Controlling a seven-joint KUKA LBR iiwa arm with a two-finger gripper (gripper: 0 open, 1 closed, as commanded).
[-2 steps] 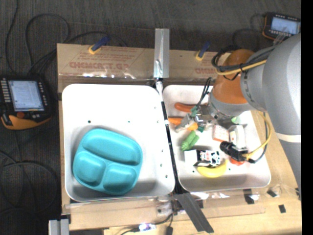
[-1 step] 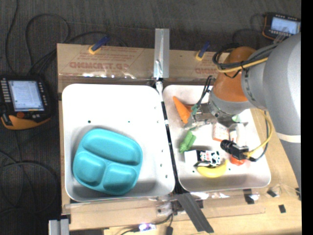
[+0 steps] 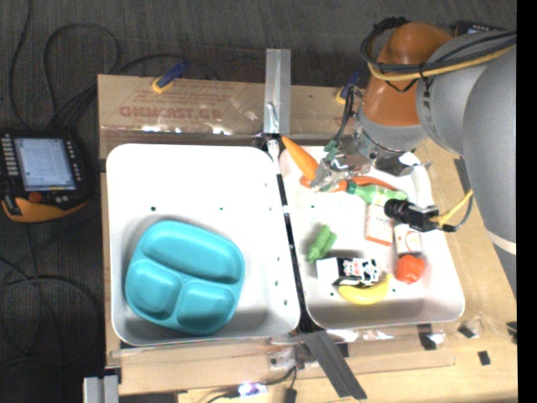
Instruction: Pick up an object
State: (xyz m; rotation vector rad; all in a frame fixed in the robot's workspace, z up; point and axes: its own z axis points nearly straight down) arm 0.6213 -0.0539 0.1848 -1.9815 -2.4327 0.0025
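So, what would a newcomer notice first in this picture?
First, the big blue tray lying alone in the left bin. Next, the grey arm with its orange band, with the claw down at the far end of the right bin, beside a carrot and over a clutter of small toys.

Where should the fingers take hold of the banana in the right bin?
Grip the banana at the middle of its curve, coming straight down, closing across its narrow width. It lies flat near the front wall of the right bin, its upper edge against a black-and-white toy, so the ends look freer than that side, though I cannot be sure.
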